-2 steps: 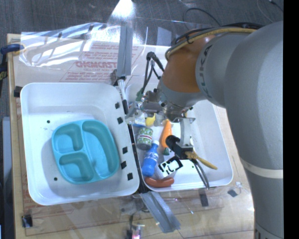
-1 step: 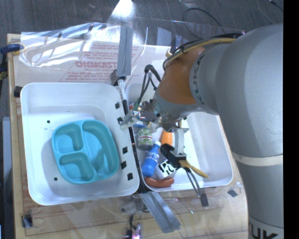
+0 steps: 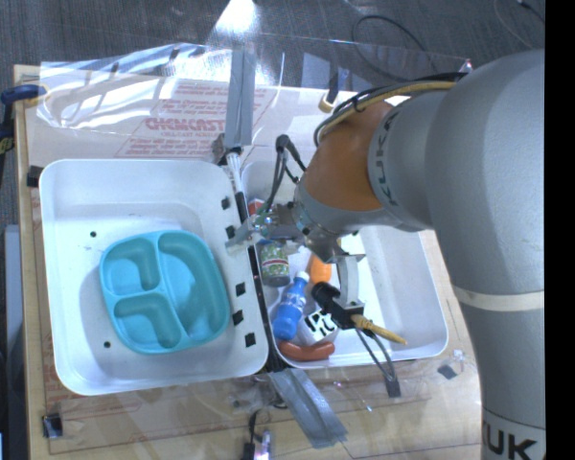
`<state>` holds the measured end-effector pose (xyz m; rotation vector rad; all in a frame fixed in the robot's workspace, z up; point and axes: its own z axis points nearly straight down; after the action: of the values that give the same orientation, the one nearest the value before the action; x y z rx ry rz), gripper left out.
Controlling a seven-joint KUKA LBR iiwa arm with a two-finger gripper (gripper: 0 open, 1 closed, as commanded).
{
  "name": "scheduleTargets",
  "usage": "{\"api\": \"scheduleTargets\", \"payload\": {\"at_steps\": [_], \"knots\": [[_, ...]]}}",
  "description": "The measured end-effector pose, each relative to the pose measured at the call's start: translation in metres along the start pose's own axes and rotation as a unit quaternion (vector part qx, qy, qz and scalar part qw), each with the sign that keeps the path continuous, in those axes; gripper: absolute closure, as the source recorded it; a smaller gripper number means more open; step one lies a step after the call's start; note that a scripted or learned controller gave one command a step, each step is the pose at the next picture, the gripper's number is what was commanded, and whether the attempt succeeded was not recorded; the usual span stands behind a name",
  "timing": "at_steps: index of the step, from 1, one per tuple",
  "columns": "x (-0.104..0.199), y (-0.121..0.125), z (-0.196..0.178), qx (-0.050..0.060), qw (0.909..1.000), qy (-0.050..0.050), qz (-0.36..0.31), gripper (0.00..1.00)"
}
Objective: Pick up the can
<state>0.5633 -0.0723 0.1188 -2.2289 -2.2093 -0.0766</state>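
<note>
Lying under the tool [image 3: 286,226], the can [image 3: 274,255]; tool's grip state unclear.

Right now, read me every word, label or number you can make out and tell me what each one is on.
"UK": grey robot arm, bottom right, cut off by the frame.
Red print on the clear plastic sheet behind the bins: too blurred to read surely.
Label on the can: too small.
Marks on the blue bottle and white packet: unreadable.

Blue bottle [image 3: 289,307] and sausage [image 3: 305,351] crowd the can [image 3: 274,255].
</note>
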Motion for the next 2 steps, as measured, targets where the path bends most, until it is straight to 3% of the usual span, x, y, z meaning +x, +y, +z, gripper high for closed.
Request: {"api": "scheduleTargets", "payload": {"at_steps": [1, 2], "knots": [[0.0003, -0.0022, 0.0006, -0.001, 0.9996, 0.002, 0.03, 0.0], [-0.0004, -0.0021, 0.0008, -0.001, 0.9998, 0.002, 0.017, 0.0]]}}
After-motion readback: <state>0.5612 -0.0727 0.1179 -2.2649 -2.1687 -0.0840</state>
